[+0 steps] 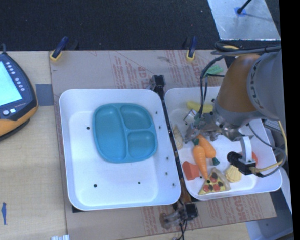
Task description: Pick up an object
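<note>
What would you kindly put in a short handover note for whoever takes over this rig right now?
Gripper: low in the right bin, over the toy pile; whether its fingers are open or shut cannot be told from here.
Things: two orange carrots lie just below the gripper; a red piece sits to their left; a pizza slice lies by the near wall; a yellow piece is beside it.
Left bin holds a blue divided plate.
Done: the arm has reached the pile.
Left: nothing is visibly gripped, so the pick and lift remain.
</note>
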Available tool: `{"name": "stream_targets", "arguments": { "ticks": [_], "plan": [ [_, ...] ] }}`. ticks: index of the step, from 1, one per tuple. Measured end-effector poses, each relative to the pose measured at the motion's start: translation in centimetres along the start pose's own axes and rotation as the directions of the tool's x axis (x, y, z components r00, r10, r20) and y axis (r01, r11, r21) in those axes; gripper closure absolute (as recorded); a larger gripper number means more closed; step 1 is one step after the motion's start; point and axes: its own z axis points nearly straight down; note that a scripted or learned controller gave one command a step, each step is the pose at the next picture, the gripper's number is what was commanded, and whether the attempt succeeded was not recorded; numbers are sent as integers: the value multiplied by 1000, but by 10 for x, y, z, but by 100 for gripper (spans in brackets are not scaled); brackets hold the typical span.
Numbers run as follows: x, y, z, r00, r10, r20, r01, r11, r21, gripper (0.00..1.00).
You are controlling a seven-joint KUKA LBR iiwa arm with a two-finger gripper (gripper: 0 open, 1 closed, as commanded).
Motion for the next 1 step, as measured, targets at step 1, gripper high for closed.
{"name": "stream_targets", "arguments": {
  "ticks": [1],
  "plan": [
    [-2, 0, -10, 1000, 1, 1, -1, 1000, 2, 100]
  ]
}}
